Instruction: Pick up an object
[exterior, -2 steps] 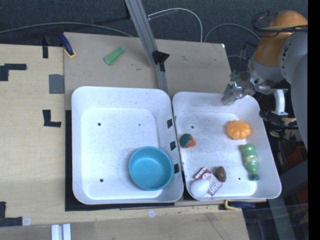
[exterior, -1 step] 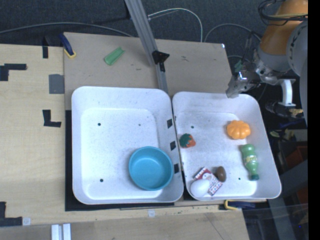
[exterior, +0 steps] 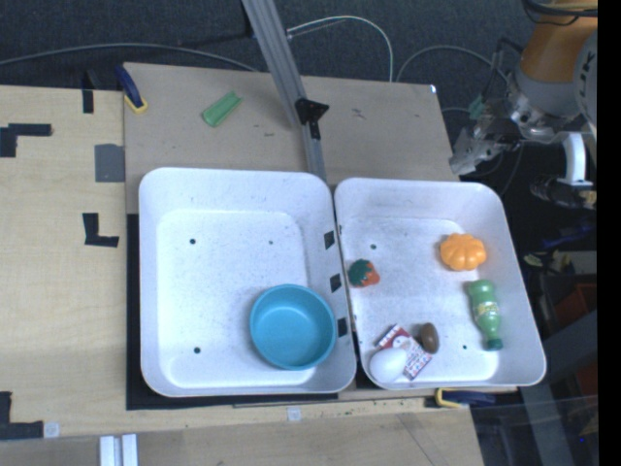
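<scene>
We are eyeing the orange pumpkin point(exterior: 462, 250) in the right bin point(exterior: 514, 260) | judging it light, stiff, smooth; we are favouring its sides | gripper point(exterior: 473, 150) parked beyond the bin; fingers' state: cannot tell

A robotics lab bench, as we read it.
We see two white bins point(exterior: 233, 187) on a taped plywood bench point(exterior: 58, 250) left of the gripper point(exterior: 473, 149), and loose cables point(exterior: 359, 32) on dark carpet behind.

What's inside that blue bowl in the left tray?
The blue bowl shows a bare blue inside, with nothing visible in it. It sits in the left bin; the patch of bin floor beneath the bowl is covered.
</scene>
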{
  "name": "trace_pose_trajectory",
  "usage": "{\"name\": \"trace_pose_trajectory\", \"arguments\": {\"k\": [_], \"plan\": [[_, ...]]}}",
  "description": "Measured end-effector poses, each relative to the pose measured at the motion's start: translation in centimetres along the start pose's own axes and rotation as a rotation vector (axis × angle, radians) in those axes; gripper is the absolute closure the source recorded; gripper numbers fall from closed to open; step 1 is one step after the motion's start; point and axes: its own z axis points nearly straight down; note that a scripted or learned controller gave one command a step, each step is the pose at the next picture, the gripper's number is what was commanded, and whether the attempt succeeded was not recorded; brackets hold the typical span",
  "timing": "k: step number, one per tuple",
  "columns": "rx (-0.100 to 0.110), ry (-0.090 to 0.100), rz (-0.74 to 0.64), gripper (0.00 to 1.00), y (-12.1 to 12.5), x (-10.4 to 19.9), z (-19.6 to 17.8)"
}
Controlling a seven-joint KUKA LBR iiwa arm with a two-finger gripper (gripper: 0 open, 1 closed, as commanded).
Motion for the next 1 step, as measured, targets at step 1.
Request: {"name": "trace_pose_trajectory", "arguments": {"k": [1], "plan": [[0.005,0.002,-0.003,1.0,-0.54,4.82,0.27]]}}
